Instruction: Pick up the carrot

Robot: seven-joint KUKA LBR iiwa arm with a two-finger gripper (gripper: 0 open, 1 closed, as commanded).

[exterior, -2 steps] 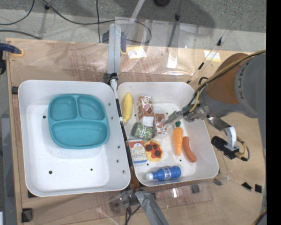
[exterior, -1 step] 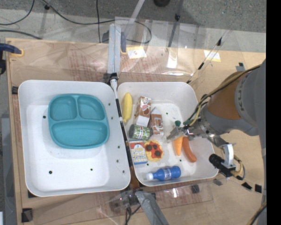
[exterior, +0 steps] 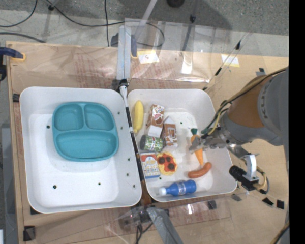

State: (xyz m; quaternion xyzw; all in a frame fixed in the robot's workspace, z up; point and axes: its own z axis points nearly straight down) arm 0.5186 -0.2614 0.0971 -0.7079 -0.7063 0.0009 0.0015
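The carrot (exterior: 200, 156) is a small orange piece with a green top, lying in the right part of the right bin (exterior: 211, 103). Its tip points toward the bin's front edge. My gripper (exterior: 197, 146) is down in the bin right over the carrot's middle and covers that part, so only the green end above it and the orange tip below it are visible. The grey arm with its orange band (exterior: 246, 111) reaches in from the right.
Around the carrot lie a sausage (exterior: 200, 171), a blue bottle (exterior: 178, 188), a pizza slice (exterior: 166, 162), a green can (exterior: 152, 144), brown packets (exterior: 169, 133) and a banana (exterior: 138, 116). The left bin (exterior: 35, 151) holds a teal divided plate (exterior: 85, 131).
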